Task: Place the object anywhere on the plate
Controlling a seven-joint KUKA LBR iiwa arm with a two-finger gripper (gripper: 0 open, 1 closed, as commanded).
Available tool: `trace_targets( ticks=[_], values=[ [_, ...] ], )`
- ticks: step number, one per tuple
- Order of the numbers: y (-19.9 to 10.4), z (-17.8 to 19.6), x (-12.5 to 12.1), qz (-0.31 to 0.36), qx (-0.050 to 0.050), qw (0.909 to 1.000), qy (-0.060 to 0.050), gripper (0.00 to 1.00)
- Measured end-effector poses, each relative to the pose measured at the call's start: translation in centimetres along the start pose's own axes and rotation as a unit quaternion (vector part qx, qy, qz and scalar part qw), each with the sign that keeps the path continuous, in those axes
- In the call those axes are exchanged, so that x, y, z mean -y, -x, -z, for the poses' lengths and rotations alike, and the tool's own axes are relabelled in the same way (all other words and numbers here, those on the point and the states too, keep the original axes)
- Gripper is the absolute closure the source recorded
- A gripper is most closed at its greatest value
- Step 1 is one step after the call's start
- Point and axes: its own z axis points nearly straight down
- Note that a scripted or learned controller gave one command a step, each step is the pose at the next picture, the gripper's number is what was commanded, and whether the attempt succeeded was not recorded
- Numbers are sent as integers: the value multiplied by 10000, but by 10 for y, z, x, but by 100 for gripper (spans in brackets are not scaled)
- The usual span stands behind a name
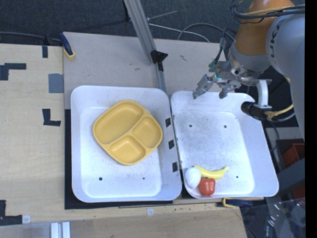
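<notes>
Gripper (212, 90) fingers spread, empty, over right bin's (257, 148) far edge | banana (214, 172), egg (192, 177), apparently a pepper (207, 186) touch: I expect multi-grab or slip | plate (128, 132) well apart.

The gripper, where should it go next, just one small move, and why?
Probably toward the near corner of the right bin. The gripper hangs open over that bin's far edge with nothing between its fingers, while the banana, white egg and red piece lie there, and the yellow plate sits in the left bin.
</notes>
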Motion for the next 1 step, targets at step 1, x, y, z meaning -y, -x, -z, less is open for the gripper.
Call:
trace_targets(
  ticks=[1],
  values=[
    [0, 0, 0, 2, 0, 10000, 0, 0]
  ],
)
